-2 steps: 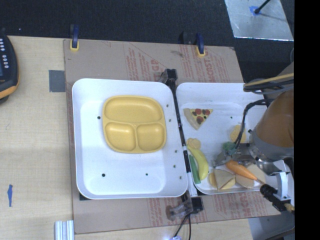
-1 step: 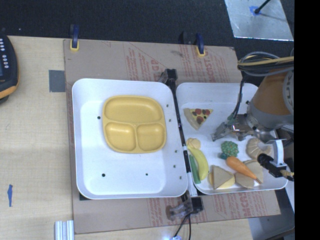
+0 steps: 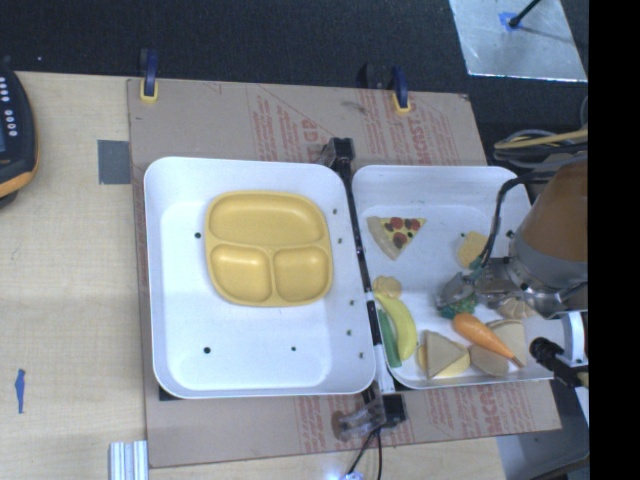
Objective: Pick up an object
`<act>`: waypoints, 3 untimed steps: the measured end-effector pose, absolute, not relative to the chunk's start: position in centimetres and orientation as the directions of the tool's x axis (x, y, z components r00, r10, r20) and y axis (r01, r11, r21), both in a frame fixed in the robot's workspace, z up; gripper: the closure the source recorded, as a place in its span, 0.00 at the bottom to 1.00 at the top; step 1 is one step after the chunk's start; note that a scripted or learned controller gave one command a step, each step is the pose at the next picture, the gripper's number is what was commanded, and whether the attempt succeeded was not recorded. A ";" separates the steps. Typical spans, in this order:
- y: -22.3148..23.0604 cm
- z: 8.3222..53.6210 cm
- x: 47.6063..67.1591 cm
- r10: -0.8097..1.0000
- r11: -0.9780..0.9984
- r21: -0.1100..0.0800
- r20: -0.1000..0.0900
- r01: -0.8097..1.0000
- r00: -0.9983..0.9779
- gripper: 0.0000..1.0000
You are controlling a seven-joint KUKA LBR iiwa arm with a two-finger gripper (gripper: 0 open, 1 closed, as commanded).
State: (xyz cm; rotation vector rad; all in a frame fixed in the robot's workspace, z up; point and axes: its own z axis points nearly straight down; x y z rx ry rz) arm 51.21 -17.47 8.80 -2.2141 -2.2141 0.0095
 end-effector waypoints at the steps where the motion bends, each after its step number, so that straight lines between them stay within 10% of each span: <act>1: -17.6 9.5 51.3 1.000 0.000 -0.014 0.004 1.000 0.000 1.00; 2: -12.3 8.8 56.2 1.000 0.009 -0.004 0.002 1.000 -0.009 1.00; 3: -4.4 19.4 50.2 1.000 0.009 -0.003 0.005 1.000 -0.009 1.00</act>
